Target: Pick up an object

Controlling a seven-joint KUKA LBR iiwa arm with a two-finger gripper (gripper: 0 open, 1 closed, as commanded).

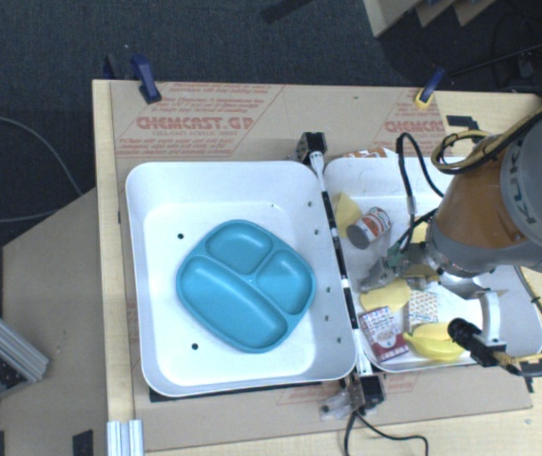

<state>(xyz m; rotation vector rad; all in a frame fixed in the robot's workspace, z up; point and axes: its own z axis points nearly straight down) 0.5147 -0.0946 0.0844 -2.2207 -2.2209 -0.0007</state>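
Observation:
The right bin [366, 171] holds several small objects. A small can [371, 226] with a red label lies on its side beside a pale yellow piece [346, 207]. Nearer the front lie a yellow block [386, 297], a red and white packet [384, 330], a white patterned packet [424, 305] and a yellow banana-shaped item [436, 342]. My gripper [391, 270] is down in this bin, just below the can and right above the yellow block. The arm's orange band [471, 218] and grey wrist cover the bin's right half.
The left bin [152, 255] carries a blue divided plate [243, 284] at its middle. A ridge with a black clip [311, 145] at the back separates the two bins. Cables [414, 174] loop over the back of the right bin.

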